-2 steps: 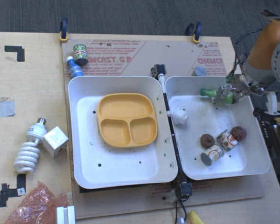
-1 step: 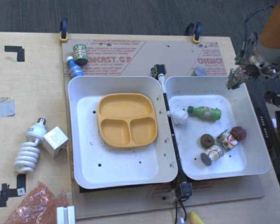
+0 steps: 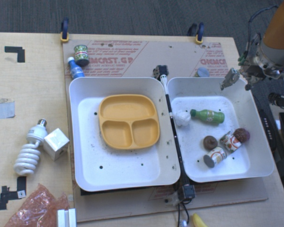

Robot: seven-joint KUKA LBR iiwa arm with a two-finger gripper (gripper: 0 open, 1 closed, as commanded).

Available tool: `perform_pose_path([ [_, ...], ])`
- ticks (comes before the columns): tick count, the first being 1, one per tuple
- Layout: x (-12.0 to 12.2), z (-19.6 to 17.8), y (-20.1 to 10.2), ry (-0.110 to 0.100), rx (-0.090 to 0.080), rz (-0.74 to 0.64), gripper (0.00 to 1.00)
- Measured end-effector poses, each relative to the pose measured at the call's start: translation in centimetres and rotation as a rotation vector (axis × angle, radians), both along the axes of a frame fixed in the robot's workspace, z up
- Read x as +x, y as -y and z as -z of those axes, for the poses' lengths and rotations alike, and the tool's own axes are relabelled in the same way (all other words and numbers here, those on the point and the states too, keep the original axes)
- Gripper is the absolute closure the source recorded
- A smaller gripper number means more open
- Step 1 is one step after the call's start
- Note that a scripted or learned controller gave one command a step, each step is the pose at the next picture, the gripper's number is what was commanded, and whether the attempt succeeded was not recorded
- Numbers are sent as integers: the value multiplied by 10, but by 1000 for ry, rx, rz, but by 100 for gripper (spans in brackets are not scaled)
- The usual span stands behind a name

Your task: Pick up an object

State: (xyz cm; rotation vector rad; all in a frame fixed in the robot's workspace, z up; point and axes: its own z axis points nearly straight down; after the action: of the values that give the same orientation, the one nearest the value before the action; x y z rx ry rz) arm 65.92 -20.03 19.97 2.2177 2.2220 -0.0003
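Nothing lifted yet. Hand (image 3: 240,77) up by right bin's (image 3: 255,167) far rim, grip state impossible to tell. Green bottle (image 3: 207,116), brown ball (image 3: 209,142), small cans (image 3: 226,146) all lying inside. Whole pick left.

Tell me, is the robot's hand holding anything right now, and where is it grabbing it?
No, nothing. The hand hangs over the top right corner of the right bin, and nothing is between its fingers. The green bottle lies loose in that bin.
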Motion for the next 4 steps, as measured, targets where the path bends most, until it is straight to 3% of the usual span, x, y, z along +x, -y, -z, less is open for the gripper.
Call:
perform_pose_path([
  [1,-3,107,-25,-1,1,-1,0],
  [2,-89,107,-66,-1,1,4,0],
  [3,-135,107,-86,-1,2,4,0],
  [4,-175,107,-68,-1,2,4,0],
])
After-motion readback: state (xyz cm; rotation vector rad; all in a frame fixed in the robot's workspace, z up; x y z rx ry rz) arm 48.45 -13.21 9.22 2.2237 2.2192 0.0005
